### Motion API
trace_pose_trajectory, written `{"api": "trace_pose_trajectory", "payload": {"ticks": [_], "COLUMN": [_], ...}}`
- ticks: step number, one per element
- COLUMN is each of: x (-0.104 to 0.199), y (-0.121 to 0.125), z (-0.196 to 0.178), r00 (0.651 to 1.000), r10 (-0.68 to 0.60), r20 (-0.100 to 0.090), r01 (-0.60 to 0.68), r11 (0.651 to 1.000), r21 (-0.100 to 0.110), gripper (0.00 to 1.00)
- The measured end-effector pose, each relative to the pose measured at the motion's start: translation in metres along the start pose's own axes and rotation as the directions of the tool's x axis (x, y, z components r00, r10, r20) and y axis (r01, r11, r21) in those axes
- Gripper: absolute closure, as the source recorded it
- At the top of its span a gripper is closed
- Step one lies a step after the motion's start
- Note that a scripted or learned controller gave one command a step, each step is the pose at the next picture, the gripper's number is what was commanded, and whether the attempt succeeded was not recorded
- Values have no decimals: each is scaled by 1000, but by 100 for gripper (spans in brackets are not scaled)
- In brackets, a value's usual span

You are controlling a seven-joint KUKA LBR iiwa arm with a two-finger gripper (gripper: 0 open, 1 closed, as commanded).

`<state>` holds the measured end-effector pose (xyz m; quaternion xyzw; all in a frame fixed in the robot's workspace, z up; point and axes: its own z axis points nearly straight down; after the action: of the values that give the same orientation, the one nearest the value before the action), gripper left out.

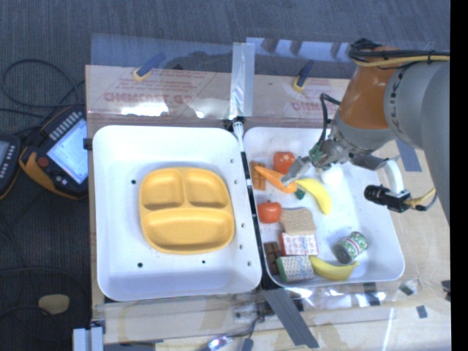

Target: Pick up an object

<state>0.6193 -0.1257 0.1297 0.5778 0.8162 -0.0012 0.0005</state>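
Observation:
My gripper reaches down into the right bin from the upper right. Its tip hangs over the gap between an orange carrot and a yellow banana, just below a red tomato. Nothing is visibly lifted. In front of it lie a second tomato, a bread slice, a small pink box, a brown chocolate piece, a green packet, another banana and a small tin.
The left bin holds a yellow divided plate. A teach pendant and cables lie off the bench at the left. The arm's orange band and grey link loom over the right bin's far corner.

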Motion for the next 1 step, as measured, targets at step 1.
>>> {"api": "trace_pose_trajectory", "payload": {"ticks": [1], "x": [18], "y": [-42], "z": [40], "r00": [997], "r10": [-74], "r20": [6], "r01": [74], "r11": [997], "r21": [-12], "gripper": [0]}}
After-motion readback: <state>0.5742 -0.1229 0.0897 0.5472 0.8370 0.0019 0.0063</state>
